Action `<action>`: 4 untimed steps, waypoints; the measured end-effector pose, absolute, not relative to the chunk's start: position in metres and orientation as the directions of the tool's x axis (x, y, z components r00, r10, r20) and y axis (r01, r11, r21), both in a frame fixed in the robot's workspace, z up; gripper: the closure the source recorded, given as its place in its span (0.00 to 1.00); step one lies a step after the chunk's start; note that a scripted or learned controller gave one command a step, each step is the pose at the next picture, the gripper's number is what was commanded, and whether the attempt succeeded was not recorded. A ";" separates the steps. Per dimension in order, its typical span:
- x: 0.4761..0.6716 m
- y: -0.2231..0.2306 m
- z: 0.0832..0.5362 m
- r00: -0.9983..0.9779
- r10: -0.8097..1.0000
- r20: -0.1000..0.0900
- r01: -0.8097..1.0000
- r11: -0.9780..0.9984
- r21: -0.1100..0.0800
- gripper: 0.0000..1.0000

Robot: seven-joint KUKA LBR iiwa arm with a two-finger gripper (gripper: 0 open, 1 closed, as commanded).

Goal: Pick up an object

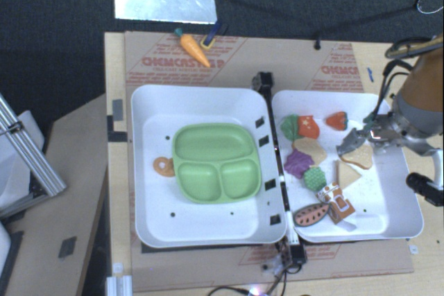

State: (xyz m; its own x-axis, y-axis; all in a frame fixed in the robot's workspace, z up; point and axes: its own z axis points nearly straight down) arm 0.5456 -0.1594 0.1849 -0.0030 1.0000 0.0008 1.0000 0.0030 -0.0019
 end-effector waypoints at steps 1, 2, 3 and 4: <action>0.549 -0.163 0.123 -0.001 1.000 0.001 1.000 0.001 -0.003 0.00; 0.549 -0.162 0.083 -0.001 1.000 0.001 1.000 0.001 -0.001 0.00; 0.550 -0.163 0.095 -0.002 1.000 -0.001 1.000 0.002 0.004 1.00; 0.545 -0.161 0.157 -0.004 1.000 -0.002 1.000 0.004 0.006 1.00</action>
